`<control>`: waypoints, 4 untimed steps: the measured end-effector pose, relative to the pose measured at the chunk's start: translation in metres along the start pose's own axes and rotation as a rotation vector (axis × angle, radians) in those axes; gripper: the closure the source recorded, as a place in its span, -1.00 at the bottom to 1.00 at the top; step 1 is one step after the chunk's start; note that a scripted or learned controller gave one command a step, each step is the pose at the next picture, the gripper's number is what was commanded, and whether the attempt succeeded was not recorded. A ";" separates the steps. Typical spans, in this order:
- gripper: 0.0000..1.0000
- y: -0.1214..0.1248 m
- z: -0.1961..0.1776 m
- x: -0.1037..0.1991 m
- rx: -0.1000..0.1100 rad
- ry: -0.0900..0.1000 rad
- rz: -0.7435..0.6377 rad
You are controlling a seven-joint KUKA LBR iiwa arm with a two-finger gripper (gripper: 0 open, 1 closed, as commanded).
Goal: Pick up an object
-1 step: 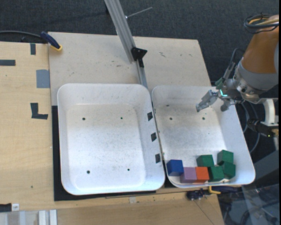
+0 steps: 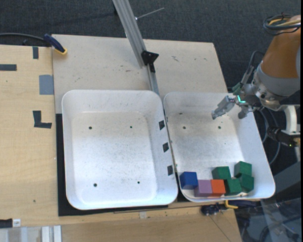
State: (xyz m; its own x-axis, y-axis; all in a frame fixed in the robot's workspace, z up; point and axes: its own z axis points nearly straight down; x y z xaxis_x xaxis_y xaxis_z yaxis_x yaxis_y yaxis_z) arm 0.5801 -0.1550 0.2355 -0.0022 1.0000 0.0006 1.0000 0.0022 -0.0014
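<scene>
From the overhead camera view you look down on two shallow white bins side by side on the bench. The left bin (image 2: pixel 113 147) has only a speckled floor with a few dark dots. The right bin (image 2: pixel 192 135) holds all the blocks, gathered along its near edge toward the right corner.

Reading that cluster from left to right, you find a blue block (image 2: pixel 188 179), then a purple block (image 2: pixel 205 186) touching an orange block (image 2: pixel 218 186). Behind and to the right of the orange one sit the green blocks (image 2: pixel 236 177), several of them packed together against the bin's near right wall. Any of these could be the object to pick, and all of them rest on the bin floor.

The arm (image 2: pixel 281 59) comes in from the right, its orange band above the grey wrist. The gripper (image 2: pixel 231 106) hangs over the far right part of the right bin, near its right wall and well apart from the blocks. You can see two fingers (image 2: pixel 219 109) angled down and spread apart, so the gripper stands wide, with nothing between them.

Around the bins you see the pale bench top (image 2: pixel 106 59), a slanted metal bar (image 2: pixel 131 26) running from the top of the view down to the gap between the bins, and a blue and yellow clamp (image 2: pixel 55 43) at the bench's far left corner. Grey tape marks (image 2: pixel 46 83) lie on the wooden surface to the left.
</scene>
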 end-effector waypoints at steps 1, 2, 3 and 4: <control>-1.00 0.001 0.065 0.001 0.007 0.000 0.001; -1.00 -0.007 0.115 -0.005 0.006 0.000 0.002; -1.00 -0.008 0.146 -0.005 0.003 -0.001 0.001; 1.00 -0.007 0.134 -0.004 0.002 0.001 0.000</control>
State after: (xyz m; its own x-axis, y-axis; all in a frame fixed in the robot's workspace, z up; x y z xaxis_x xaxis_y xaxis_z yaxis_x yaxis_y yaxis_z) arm 0.5730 -0.1586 0.1012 -0.0022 1.0000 0.0014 1.0000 0.0022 -0.0031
